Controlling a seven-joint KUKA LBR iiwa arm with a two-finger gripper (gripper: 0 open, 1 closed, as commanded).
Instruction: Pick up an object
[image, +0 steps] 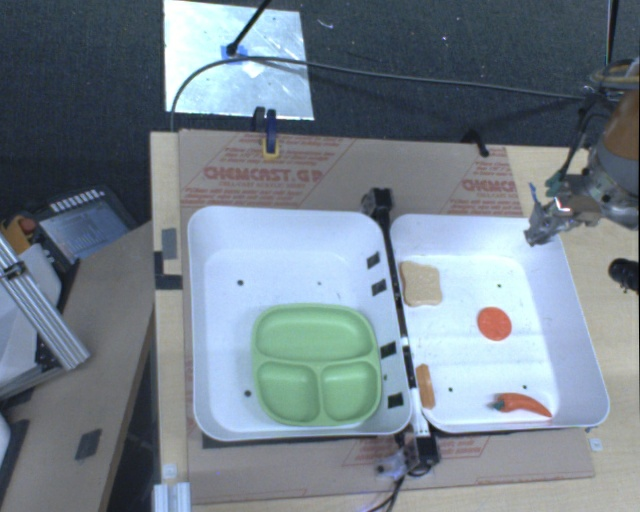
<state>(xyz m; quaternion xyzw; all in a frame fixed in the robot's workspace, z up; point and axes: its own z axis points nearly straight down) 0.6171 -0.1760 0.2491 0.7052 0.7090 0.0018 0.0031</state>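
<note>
Red print "CHEMCAST GP" on the brown sheet under the bins, readable at upper left behind the left bin. Same red print repeats at upper right and along the front edge, too broken or small to read. Nothing else legible.

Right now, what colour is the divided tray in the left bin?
Pale green tray, seen in the camera view.

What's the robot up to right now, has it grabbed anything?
Gripper over right bin's far corner, nothing seen held. Tomato slice untouched. Path clear.
</note>
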